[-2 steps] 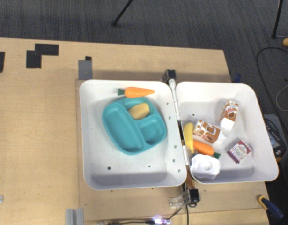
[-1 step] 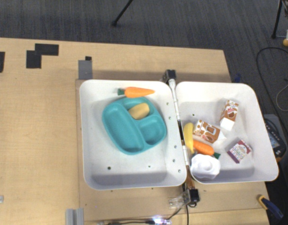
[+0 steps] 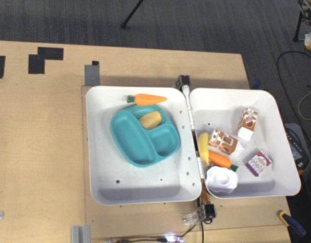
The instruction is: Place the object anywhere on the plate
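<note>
A teal divided plate [image 3: 140,140] lies in the left bin [image 3: 102,186]. A yellow-brown potato-like piece [image 3: 149,119] rests in the plate's upper right compartment. An orange carrot [image 3: 146,99] lies just beyond the plate's far edge, on the bin floor. The right bin [image 3: 276,181] holds a yellow banana-like piece [image 3: 203,145], a second carrot [image 3: 219,160], two brown and white cartons [image 3: 223,142] [image 3: 247,124], a purple packet [image 3: 258,163] and a white bottle [image 3: 221,180].
The two bins sit side by side on a wooden bench [image 3: 39,151], joined by a metal clamp strip [image 3: 191,130]. Dark carpet lies beyond the bench. Cables trail at the right.
</note>
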Action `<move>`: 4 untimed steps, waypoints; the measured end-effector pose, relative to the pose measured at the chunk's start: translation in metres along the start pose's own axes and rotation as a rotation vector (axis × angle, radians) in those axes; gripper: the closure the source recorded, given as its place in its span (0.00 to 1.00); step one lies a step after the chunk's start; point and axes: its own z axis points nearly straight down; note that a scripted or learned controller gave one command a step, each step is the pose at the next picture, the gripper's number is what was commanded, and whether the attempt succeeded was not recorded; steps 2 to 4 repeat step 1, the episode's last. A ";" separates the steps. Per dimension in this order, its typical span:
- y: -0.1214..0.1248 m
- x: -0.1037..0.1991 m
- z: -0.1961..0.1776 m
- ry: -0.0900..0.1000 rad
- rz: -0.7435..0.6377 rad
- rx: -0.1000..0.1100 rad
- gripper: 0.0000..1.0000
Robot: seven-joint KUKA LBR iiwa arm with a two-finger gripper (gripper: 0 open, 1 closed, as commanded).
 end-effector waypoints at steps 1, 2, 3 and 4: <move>0.003 -0.008 0.018 0.000 0.005 0.000 0.00; 0.003 -0.008 0.018 0.000 0.005 0.000 0.00; 0.003 -0.008 0.018 0.000 0.005 0.000 0.00; 0.003 -0.008 0.018 0.000 0.005 0.000 0.00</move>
